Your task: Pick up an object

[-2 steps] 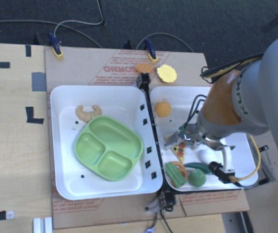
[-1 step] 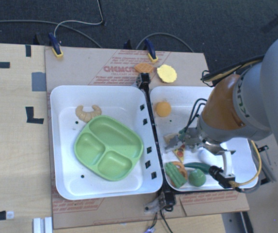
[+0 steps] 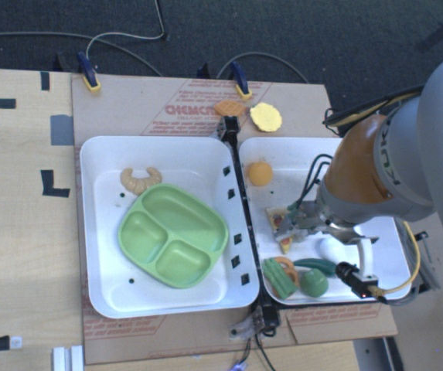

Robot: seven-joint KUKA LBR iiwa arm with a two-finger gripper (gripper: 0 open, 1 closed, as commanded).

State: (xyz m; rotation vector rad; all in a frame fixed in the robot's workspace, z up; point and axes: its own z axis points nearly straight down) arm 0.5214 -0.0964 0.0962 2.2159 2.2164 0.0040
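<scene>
Objects for picking lie in the right bin (image 3: 283, 157), so check each before you judge the attempt. You will find an orange ball (image 3: 260, 173) near the bin's upper left corner, a small multicoloured toy (image 3: 281, 222) in the middle beside the divider wall, and a cluster along the lower edge: a green vegetable with an orange ring (image 3: 280, 274), a round green piece (image 3: 314, 284) and a dark green stalk (image 3: 314, 265) between them. The left bin (image 3: 97, 207) holds a green divided plate (image 3: 173, 234) and a tan croissant-shaped piece (image 3: 141, 178). A yellow piece (image 3: 266, 117) and an orange piece (image 3: 231, 108) rest on the cardboard outside the bins.

The arm (image 3: 376, 168) reaches over the right bin, and the gripper (image 3: 302, 221) sits low, just beside the multicoloured toy. You cannot tell from this angle whether its grasping end is apart, together or clamped on anything, because the wrist body hides it.

Treat the toy as the probable target. Expect these faults:
- A glancing grip, since the toy is small and irregular and may squirt sideways.
- Collision with the divider wall, as the toy lies near it.
- A cable snag, since loose black wiring hangs close to the wrist.
- A false pick, if the toy is merely pushed rather than enclosed.
</scene>
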